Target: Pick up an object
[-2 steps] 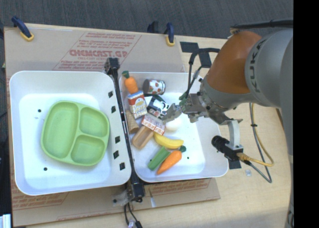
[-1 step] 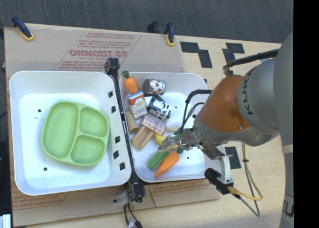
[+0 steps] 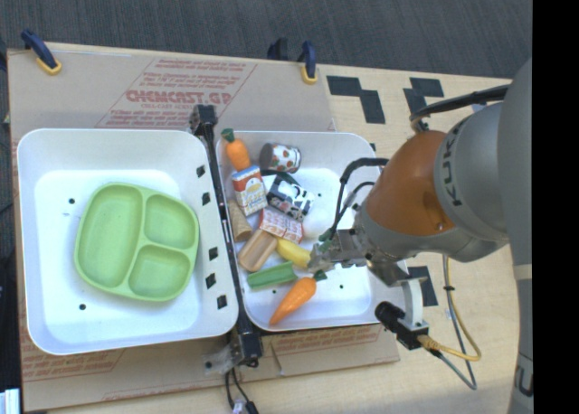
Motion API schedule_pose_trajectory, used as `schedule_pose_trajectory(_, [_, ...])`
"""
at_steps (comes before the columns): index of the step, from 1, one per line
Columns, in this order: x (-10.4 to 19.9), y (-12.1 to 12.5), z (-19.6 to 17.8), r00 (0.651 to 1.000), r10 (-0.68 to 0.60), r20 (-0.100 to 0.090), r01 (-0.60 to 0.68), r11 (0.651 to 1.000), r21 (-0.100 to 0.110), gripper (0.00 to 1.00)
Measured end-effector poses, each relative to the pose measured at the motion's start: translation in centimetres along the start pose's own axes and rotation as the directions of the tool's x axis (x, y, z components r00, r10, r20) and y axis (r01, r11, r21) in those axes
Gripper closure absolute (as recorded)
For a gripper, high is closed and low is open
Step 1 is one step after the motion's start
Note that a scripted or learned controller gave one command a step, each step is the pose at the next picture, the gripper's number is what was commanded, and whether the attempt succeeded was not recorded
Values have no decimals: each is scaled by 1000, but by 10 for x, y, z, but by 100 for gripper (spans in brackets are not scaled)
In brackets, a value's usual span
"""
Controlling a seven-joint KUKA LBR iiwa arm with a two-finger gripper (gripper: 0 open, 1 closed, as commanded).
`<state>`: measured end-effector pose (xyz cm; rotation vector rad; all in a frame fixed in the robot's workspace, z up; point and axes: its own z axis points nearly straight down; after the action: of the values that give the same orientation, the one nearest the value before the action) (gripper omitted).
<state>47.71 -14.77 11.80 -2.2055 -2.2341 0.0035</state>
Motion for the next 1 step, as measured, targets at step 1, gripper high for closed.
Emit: schedule_pose_trajectory(1, [0,1,-10,1000,-7,2,7,1000,-1,100])
